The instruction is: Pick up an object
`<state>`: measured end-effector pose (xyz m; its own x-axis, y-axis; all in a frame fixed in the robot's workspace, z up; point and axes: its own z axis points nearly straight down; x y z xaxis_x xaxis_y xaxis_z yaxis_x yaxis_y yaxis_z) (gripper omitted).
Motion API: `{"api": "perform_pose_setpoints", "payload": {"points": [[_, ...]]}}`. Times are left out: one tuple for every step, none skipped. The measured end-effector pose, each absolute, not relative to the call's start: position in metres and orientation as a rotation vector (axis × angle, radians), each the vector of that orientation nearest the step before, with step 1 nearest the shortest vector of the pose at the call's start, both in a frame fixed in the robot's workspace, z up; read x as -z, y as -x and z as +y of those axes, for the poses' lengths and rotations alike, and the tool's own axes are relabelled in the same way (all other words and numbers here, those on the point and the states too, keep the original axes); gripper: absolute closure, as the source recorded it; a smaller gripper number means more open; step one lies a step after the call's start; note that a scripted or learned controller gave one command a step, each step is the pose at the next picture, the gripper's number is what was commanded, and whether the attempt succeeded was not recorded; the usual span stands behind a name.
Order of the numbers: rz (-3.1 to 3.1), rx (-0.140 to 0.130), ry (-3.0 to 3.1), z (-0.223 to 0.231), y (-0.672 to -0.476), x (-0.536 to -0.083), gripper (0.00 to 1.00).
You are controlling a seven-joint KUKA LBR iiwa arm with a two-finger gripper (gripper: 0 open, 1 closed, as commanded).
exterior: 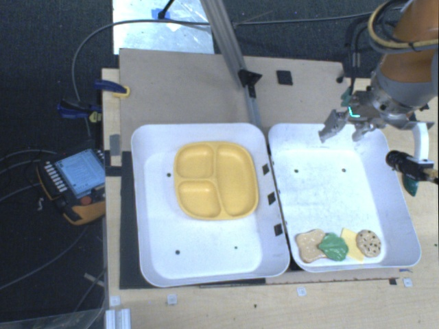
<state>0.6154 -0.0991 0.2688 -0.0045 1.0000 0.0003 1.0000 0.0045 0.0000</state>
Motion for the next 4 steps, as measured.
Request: {"api": "perform_pose_setpoints", "payload": {"points": [[-2.228, 0.002, 2.217, -0.099, -0.616, -0.270, 0.00], [-2.222, -0.004, 2.217, -0.095, -0.615, -0.207, 0.00], [-2.225, -0.001, 2.217, -0.090, -0.619, -0.163, 0.00], [-2.221, -0.002, 2.220, -0.092, -0.624, -0.120, 0.00]]}}
